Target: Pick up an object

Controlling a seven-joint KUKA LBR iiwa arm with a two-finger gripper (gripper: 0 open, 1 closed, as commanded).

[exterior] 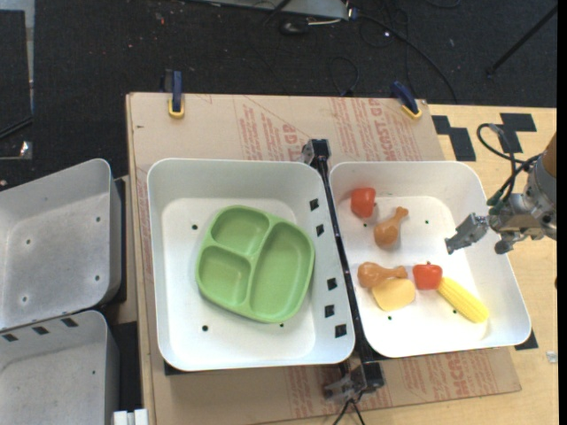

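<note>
Reaching in from 3 o'clock, the grey arm has its gripper point(485, 231) hovering over the right bin point(403, 173), near that bin's 3 o'clock wall; the finger state cannot be read from this angle, and nothing is seen between them. The right bin holds the toy food. Closest to the gripper is a yellow corn cob point(462, 299), at about 5 o'clock in the bin, long axis running from 10 o'clock to 4 o'clock, lying flat. Touching its 10 o'clock end is a red tomato point(427, 275). Just beside that, toward 9 o'clock, is a drumstick point(381, 274) lying roughly along 9-to-3, fat end at 9 o'clock, and under it a pale yellow wedge point(393, 295), touching it. A second drumstick point(390, 227) lies nearer the bin's centre, bone end pointing to 1 o'clock, fat end at 7 o'clock. A red pepper-like piece point(362, 202) sits at 11 o'clock from it, just beside. Open white floor separates the gripper from the food pieces. The left bin point(230, 173) holds a green three-compartment plate point(255, 263), tilted so its long axis runs 10 to 4 o'clock. Both bins rest on a cardboard sheet point(266, 122) held by two clamps point(175, 94) at its 12 o'clock edge.
</note>
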